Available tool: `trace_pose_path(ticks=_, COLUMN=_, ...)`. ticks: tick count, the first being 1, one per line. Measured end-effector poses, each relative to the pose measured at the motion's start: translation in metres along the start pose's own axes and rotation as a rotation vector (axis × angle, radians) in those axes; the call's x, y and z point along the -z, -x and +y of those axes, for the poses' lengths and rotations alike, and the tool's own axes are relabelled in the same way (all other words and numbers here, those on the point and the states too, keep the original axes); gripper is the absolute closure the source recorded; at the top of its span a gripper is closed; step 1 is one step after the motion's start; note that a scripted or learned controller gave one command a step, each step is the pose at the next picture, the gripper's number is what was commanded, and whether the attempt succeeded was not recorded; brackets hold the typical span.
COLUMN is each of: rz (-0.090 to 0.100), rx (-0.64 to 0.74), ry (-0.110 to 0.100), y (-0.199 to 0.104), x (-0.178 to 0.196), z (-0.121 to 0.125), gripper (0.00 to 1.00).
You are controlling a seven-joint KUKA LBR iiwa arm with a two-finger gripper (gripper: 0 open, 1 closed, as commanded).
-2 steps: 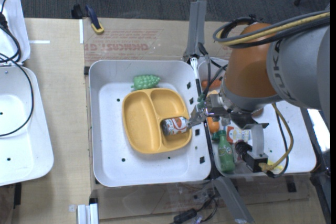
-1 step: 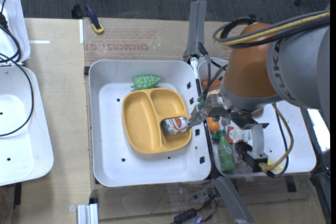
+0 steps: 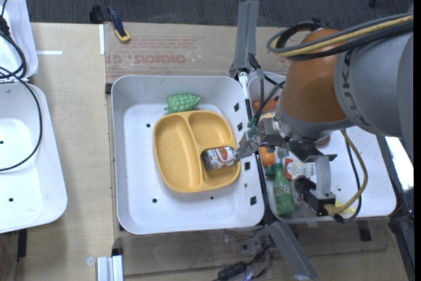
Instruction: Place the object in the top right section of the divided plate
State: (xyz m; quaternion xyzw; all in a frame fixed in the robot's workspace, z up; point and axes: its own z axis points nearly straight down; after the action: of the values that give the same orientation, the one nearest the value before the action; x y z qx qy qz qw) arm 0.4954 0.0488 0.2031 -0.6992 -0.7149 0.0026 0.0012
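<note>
I'm looking down on the left bin (image 3: 125,207), and the yellow divided plate (image 3: 172,156) sits near its middle. The plate has one long compartment on its left side and two smaller ones on its right. The can (image 3: 219,157) is lying on its side in the lower right compartment, close to the plate's right rim. It's a small cylinder, white label with orange-red markings, a silvery end facing left toward the divider. The print is too small for me to read.

The gripper (image 3: 245,148) is just right of the can, at the plate's edge, reaching in from under the orange wrist band. I can't make out from here how it stands, nor whether it touches the can.

Above the plate there's a green bumpy object (image 3: 183,101) resting on the bin floor, just off the plate's upper rim. Over in the right bin (image 3: 375,207), partly under the arm (image 3: 381,89), I see a green bottle (image 3: 283,189) and something orange (image 3: 266,156) beside it.
</note>
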Motion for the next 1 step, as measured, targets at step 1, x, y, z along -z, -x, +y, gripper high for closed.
trace_pose_path(ticks=1, rz=0.0, rx=0.0, ry=0.0, y=0.0, x=0.0, z=0.0, gripper=0.0)
